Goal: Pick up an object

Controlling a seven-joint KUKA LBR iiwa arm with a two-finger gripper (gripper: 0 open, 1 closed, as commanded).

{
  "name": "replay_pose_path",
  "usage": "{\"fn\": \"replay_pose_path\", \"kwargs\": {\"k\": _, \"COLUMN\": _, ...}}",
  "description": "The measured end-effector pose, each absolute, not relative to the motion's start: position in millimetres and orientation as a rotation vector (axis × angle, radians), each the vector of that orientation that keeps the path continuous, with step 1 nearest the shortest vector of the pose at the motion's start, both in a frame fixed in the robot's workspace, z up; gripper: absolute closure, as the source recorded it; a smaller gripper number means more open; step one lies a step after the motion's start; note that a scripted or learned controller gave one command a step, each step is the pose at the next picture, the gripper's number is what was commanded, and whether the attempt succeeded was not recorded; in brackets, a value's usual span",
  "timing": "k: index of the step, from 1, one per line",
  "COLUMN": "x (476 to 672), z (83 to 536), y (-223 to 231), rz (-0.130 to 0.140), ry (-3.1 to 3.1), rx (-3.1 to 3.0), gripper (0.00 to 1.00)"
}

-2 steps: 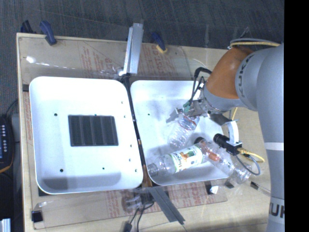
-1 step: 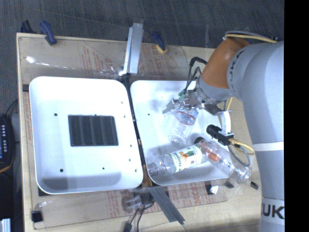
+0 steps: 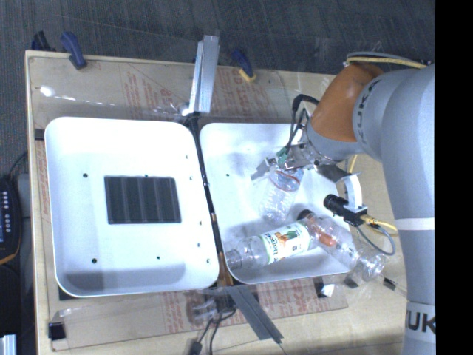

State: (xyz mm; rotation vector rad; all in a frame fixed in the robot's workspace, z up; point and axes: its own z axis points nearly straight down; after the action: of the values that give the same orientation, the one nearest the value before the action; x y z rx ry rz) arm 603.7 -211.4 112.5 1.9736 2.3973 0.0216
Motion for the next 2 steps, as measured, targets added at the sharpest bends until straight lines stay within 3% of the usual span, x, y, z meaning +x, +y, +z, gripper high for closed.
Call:
{"fn": "replay_pose_path", "kwargs": {"k": 1, "x": 595.2, "z": 113.0, "y": -212.6, "rz": 0.022, "ry": 2.451, "rx": 1.894, "gripper": 0.0}}
{"fn": "replay_pose_path", "kwargs": {"k": 2, "x": 601.7, "z": 112.4, "y": -212.4, "rz": 0.018, "ry": 2.491, "rx": 1.853, "gripper": 0.0}}
